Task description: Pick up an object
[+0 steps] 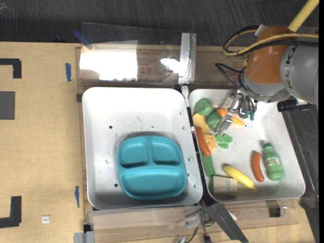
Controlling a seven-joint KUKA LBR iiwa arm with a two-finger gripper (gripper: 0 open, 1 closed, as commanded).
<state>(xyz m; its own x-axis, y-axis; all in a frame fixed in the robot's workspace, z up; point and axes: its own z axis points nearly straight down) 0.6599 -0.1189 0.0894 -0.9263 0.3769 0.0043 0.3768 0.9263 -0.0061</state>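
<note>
My gripper [229,116] reaches down into the right bin [288,130] near its upper left part. It hangs over a cluster of toy food: a green apple [203,106], a green pepper [214,120], a yellow piece [199,120] and a small orange piece [237,119] right beside the gripper tip. A leafy green piece [225,140] and an orange carrot [204,143] lie just below. The gripper's body hides what is directly beneath it.
Lower in the right bin lie a banana [239,176], a red sausage [257,166], a green bottle [273,161], a tan textured block [224,185] and a long green vegetable [207,164]. The left bin [101,115] holds a teal divided plate [152,166].
</note>
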